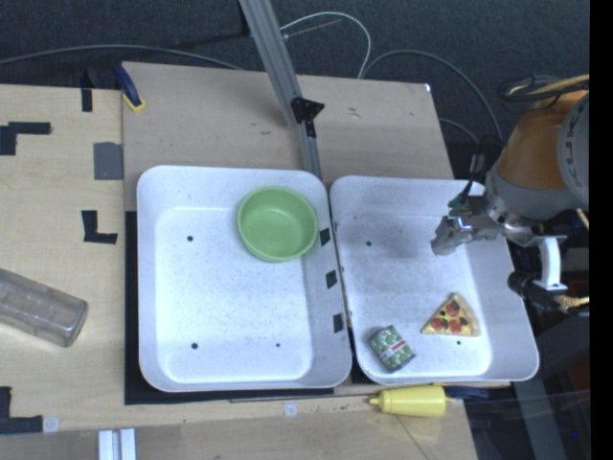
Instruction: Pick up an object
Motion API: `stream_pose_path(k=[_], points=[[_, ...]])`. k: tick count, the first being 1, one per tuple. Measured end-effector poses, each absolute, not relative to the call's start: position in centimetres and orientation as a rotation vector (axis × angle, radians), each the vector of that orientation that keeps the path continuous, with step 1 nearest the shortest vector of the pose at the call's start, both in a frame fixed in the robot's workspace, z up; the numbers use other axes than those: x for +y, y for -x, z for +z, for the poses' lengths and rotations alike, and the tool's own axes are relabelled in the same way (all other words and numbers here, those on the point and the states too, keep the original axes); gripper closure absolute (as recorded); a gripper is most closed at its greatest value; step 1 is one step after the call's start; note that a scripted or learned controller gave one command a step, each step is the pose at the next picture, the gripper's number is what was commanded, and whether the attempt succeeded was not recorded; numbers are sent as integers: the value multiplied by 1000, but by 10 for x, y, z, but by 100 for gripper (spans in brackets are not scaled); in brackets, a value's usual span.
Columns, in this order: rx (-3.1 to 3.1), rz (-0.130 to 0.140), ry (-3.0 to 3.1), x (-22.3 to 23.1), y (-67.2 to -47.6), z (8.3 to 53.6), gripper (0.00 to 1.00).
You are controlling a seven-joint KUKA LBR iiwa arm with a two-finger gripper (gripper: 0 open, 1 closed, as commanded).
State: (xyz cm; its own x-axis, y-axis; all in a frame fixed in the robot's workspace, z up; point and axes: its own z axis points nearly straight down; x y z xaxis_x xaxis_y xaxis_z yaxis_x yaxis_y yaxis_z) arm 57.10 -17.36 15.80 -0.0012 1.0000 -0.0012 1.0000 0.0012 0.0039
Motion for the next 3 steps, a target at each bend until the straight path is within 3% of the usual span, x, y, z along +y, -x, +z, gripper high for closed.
stream_pose_path(k=[2, 3], points=[[2221, 5, -2215, -167, -569, 262, 100], [2230, 2, -2214, -106, -574, 264, 100]])
